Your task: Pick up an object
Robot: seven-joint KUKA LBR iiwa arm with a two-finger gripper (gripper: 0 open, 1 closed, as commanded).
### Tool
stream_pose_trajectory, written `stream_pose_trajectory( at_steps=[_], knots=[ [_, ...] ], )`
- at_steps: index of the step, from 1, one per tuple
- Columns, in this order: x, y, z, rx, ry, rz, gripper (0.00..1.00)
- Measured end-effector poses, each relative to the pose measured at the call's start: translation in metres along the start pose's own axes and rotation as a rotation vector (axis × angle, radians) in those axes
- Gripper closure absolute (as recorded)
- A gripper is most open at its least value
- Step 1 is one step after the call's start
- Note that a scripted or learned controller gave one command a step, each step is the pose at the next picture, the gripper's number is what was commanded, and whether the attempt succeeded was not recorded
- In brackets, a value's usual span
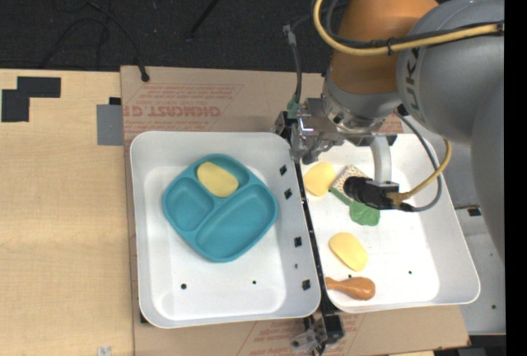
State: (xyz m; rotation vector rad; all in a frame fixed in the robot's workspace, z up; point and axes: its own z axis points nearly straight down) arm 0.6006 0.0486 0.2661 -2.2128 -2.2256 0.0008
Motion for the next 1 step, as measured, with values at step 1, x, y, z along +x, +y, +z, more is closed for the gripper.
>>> stream_pose_trajectory(
  at_steps=[1],
  knots=[
    [0.0548, -0.0069, 0.0089, 0.003, -0.001, 0.0, 1.0]
  ],
)
